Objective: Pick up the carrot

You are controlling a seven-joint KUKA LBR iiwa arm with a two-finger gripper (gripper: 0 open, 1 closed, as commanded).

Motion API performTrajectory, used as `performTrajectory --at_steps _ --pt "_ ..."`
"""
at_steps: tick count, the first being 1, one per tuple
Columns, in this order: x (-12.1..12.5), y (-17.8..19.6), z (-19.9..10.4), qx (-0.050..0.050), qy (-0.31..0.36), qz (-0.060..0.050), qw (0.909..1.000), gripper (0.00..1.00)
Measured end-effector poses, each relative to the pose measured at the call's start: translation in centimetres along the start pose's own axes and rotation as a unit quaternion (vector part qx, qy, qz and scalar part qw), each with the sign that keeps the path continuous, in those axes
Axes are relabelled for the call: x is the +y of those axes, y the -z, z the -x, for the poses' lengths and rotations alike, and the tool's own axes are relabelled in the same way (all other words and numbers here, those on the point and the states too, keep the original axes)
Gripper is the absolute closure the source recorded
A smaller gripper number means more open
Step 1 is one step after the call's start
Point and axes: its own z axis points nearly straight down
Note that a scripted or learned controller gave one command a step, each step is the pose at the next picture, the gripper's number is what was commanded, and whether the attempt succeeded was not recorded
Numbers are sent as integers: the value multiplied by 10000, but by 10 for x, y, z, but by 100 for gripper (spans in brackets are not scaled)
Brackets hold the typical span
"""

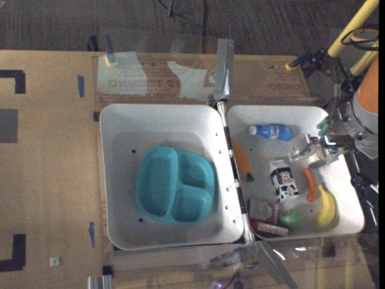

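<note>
The carrot [242, 159] lies against the left wall of the right bin [344, 221], well apart from the jaws [310, 151], whose opening I cannot tell. They hover near the red pepper [311, 184] and banana [326, 206], so a wrong pick is likely

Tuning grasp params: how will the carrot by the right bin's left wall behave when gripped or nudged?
The carrot looks like a rigid toy, so probably stiff and light. Its tapered, smooth body may slip from a pinch. It lies against the right bin wall, so a nudge likely slides or rolls it along there.
</note>
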Motion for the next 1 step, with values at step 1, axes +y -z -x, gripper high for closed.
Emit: performTrajectory --at_steps 1 --pt "-22 -111 2 1 1115 5 9938 0"
